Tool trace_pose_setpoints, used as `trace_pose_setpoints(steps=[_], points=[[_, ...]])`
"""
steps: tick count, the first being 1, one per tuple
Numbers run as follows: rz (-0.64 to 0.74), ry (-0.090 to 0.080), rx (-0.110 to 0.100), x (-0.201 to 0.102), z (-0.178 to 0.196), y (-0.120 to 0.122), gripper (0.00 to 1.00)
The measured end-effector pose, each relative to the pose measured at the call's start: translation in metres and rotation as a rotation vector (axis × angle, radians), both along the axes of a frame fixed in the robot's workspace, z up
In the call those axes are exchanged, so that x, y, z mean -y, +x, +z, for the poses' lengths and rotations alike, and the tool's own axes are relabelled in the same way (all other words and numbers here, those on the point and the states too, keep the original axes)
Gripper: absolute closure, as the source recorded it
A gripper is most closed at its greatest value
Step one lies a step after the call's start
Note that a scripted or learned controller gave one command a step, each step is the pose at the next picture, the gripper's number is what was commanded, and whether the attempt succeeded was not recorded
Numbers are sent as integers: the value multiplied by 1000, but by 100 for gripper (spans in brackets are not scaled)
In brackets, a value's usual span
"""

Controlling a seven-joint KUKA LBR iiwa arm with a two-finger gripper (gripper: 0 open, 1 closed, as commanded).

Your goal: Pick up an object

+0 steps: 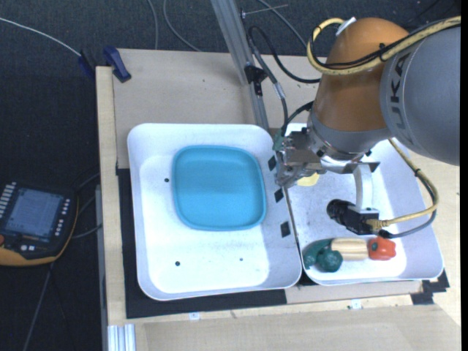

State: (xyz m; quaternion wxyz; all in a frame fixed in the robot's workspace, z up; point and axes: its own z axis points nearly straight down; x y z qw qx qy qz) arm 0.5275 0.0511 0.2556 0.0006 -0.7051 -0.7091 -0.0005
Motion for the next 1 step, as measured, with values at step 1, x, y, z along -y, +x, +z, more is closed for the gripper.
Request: trace_pose_setpoints(steps=[1], points=[[-1,-1,-1,-47,-14,-5,100]])
